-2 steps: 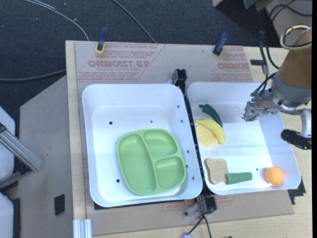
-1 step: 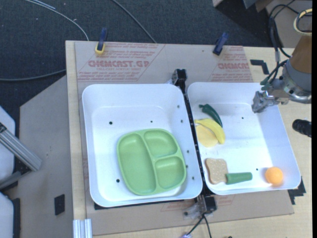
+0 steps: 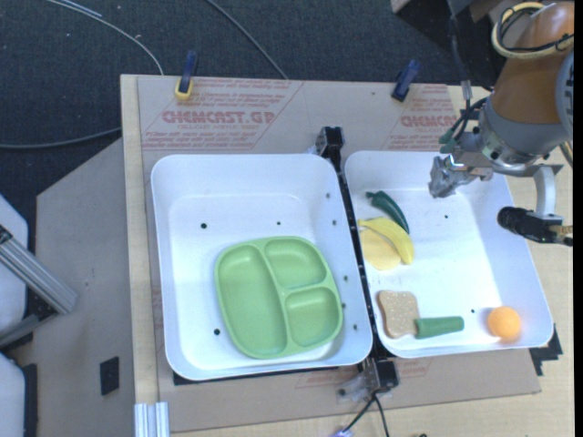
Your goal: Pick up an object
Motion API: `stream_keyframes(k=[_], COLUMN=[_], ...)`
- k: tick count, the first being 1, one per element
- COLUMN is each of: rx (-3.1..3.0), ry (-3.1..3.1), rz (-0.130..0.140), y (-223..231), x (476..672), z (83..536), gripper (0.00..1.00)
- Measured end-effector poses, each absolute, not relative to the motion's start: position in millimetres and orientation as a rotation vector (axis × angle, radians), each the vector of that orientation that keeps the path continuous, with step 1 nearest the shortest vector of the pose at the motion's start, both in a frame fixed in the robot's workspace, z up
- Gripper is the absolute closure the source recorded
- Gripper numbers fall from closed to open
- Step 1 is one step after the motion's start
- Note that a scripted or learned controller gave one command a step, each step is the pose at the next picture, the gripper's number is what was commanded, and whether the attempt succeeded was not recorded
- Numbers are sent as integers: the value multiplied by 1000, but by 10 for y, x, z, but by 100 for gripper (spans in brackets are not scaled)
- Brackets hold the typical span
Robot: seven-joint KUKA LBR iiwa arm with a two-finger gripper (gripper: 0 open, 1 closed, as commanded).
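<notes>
In the right bin (image 3: 474, 244) lie a dark green pepper (image 3: 390, 208), a yellow banana (image 3: 384, 242), a slice of bread (image 3: 398, 312), a green cylinder-like piece (image 3: 440, 326) and an orange ball (image 3: 504, 322). My gripper (image 3: 444, 178) hangs over the far part of the right bin, to the right of the pepper and apart from it. Nothing shows between its tips.
The left bin (image 3: 182, 198) holds a green divided plate (image 3: 276, 294). A black clamp (image 3: 330, 140) sits at the far end of the seam between the bins. Blue clips (image 3: 187, 73) (image 3: 405, 78) pin the cardboard at the back. A black fitting (image 3: 524, 221) sticks over the right bin's rim.
</notes>
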State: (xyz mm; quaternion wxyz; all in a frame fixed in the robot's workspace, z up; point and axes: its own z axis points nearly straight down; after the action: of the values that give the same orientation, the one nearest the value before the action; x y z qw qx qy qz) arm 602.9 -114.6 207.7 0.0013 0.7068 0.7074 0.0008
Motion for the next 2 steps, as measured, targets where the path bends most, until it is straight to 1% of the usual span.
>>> stream_keyframes(k=[1,2], rx=[2213,2217], ry=[2226,2229], rz=[7,1], y=[-623,-144], x=[6159,6175], z=[2212,2178], gripper=[100,100])
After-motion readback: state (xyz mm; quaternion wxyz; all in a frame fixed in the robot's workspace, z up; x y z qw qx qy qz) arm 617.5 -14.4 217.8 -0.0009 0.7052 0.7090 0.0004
